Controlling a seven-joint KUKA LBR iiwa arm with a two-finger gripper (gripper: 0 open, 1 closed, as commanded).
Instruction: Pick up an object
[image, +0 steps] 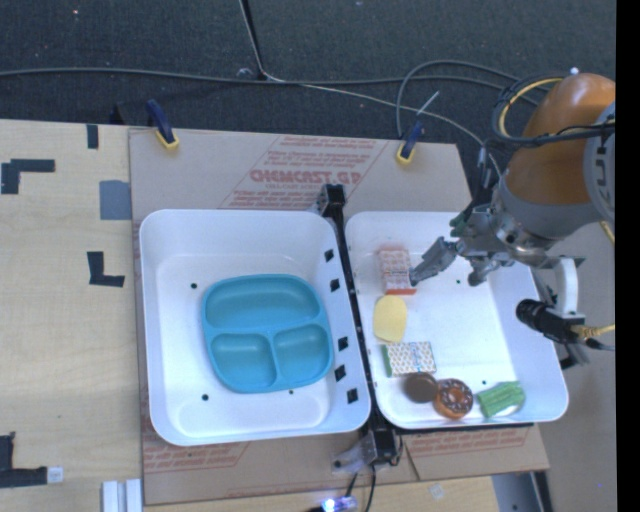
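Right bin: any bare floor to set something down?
Right bin: bare middle and right, between the gripper and the green item. Crowded along its left wall and front edge: red-patterned packet, yellow item, donut.

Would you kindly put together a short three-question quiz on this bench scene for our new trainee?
1. True or false: the light blue three-compartment plastic tray lies in the left shallow white bin.
2. Which lies nearest the two-finger gripper? A: sprinkled chocolate doughnut; B: red-and-white patterned packet; C: green toy piece.
3. Fill in: the pale yellow rounded toy lies in the ____ bin.

Key: 1 true; 2 B; 3 right.
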